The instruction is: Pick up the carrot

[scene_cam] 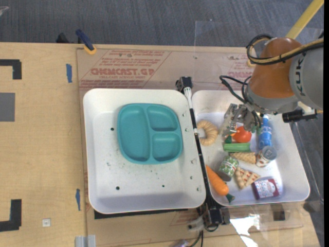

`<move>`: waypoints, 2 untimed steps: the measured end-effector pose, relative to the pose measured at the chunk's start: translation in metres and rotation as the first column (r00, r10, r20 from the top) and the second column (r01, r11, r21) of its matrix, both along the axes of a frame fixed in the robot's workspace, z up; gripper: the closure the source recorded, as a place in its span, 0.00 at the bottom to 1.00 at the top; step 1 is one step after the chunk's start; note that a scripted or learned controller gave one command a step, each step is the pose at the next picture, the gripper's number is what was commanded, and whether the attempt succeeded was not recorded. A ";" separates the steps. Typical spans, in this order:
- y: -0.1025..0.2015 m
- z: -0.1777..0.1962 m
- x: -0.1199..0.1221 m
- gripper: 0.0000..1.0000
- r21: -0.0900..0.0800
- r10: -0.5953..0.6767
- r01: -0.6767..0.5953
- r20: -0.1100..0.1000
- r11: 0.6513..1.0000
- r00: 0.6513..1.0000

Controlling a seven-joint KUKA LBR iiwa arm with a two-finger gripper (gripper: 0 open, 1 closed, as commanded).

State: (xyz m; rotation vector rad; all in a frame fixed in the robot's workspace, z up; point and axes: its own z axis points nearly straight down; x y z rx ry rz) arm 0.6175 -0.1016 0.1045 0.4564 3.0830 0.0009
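The carrot [216, 181] is seen lying at a slant in the near left part of the right bin [300, 176], close against the wall shared with the left bin [97, 138]. A green can [229, 165] and a pizza slice [245, 178] are found just to its right, a purple packet [266, 188] further right. A teal divided plate [149, 133] is held by the left bin. The gripper [237, 121] is placed well apart from the carrot, above a red and green item [239, 135] at the far side; how far it is opened cannot be told
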 end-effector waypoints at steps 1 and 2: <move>0.000 -0.001 -0.001 0.00 0.001 0.000 0.000 -0.002 1.000 1.000; 0.001 0.012 0.002 1.00 -0.001 0.002 -0.002 0.008 1.000 1.000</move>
